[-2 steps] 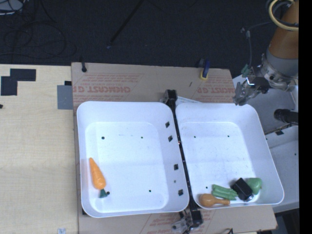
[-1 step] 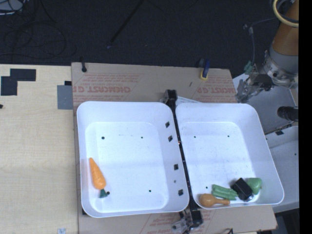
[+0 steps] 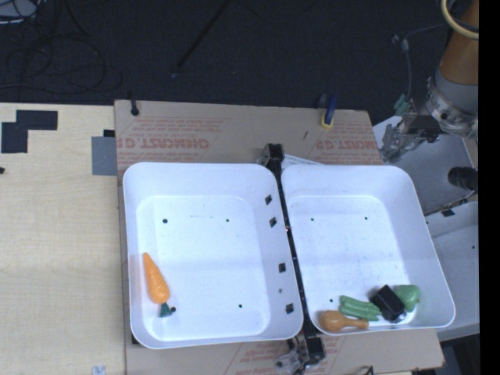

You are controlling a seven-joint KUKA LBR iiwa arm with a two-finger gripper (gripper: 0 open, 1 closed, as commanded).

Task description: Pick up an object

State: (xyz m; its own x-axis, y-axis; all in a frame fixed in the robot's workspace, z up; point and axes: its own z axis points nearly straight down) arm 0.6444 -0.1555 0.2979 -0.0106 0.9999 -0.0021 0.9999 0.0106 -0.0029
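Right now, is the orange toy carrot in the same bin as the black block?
No, the orange toy carrot lies in the left bin; the black block is in the right bin.

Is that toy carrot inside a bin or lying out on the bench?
Inside. The toy carrot lies flat on the left bin's floor, near its left wall.

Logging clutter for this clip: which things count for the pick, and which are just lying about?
For the job: carrot, green pod, black block, green lump, tan gourd, claw.
Lying about: blue clip, cardboard, cables.
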